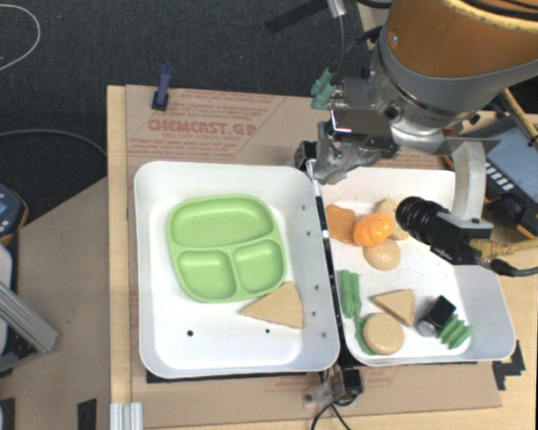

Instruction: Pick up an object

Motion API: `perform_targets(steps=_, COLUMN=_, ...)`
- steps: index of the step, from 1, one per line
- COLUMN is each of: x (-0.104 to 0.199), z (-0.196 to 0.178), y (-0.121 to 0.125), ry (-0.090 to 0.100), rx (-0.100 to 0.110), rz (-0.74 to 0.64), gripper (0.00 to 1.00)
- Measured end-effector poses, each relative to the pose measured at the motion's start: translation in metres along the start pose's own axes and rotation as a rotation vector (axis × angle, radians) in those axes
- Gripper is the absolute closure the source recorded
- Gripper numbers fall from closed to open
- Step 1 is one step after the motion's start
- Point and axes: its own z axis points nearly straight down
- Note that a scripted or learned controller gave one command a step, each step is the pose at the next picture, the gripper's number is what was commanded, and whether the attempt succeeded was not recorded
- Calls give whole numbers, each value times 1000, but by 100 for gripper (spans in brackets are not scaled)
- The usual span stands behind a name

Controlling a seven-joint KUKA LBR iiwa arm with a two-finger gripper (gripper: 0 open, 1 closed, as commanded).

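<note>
The grey arm with its orange band reaches in from the right, and the claw [334, 164] hangs over the far end of the seam where the two bins meet. Whether it is wide or narrow cannot be told, and nothing shows in its grasp.

The left shallow white bin [149, 250] holds a light green three-compartment plastic plate [225, 248] and, just beside its near right corner, a tan triangular wedge [276, 307].

The right shallow white bin [478, 292] holds an orange wedge [340, 224] touching a round orange fruit [374, 229], with a beige egg-shaped piece [383, 255] just below. Nearer the front lie a green pea pod [349, 294], a small tan triangle [396, 305], a round tan disc [382, 334], a small black block [438, 313] and a green ridged piece [456, 333].

Both bins sit on the brown counter [219, 129].
</note>
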Motion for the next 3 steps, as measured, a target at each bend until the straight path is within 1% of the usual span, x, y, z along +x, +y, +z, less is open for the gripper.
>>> perform_targets(steps=1, x=67, z=-49, y=15, ry=-2, rx=11, rz=-6, gripper=100)
perform_targets(steps=2, x=64, z=-56, y=15, ry=-5, rx=15, rz=-1, gripper=100)
perform_targets(steps=3, x=64, z=-67, y=15, ry=-4, rx=12, rz=-2, gripper=100)
